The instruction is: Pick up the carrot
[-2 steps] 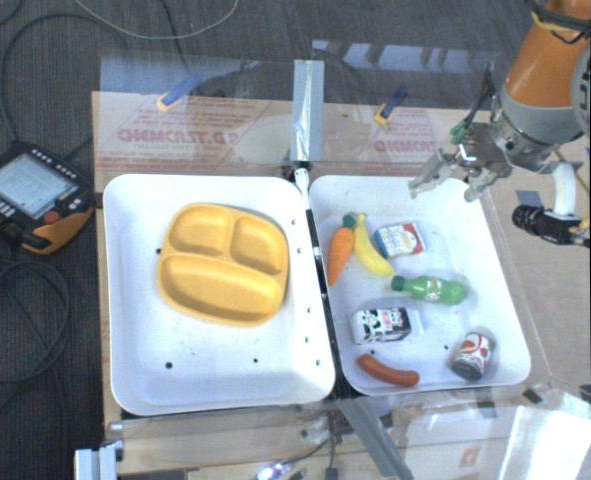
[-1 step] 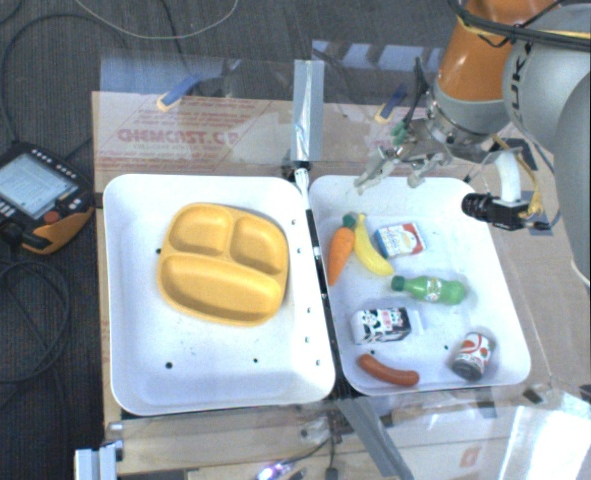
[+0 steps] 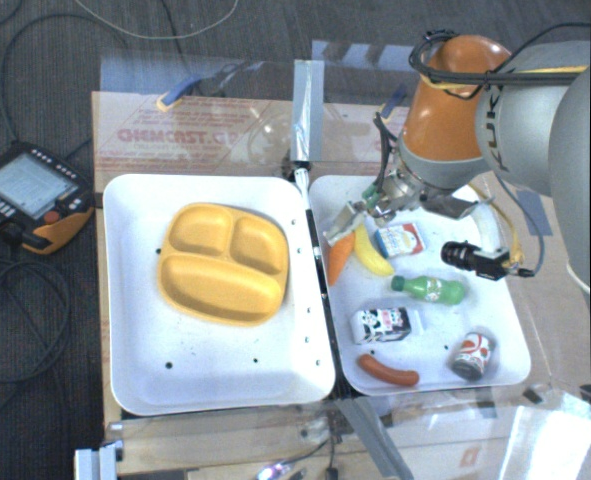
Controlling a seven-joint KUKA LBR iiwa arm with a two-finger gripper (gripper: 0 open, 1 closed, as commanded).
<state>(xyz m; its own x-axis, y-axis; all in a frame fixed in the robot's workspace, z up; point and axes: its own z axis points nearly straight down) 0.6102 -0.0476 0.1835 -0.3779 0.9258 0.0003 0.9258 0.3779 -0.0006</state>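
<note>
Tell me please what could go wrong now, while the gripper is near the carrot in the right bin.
1. The carrot lies against the right bin's left wall, so a finger of the gripper may hit the wall rather than get around it.
2. The banana lies right beside the carrot; the gripper might catch or push it instead.

Landmark: right bin (image 3: pixel 510 363). Inside, at its left wall: carrot (image 3: pixel 339 256); banana (image 3: pixel 371 254) just right of carrot. Carton (image 3: pixel 399 239) toward bin's rear; bottle (image 3: pixel 430 289) near centre; milk carton (image 3: pixel 382 324) before centre; sausage (image 3: pixel 389 371) and can (image 3: pixel 472 355) at front. Left of bin: left bin (image 3: pixel 135 368) holding divided plate (image 3: pixel 224 262).
</note>
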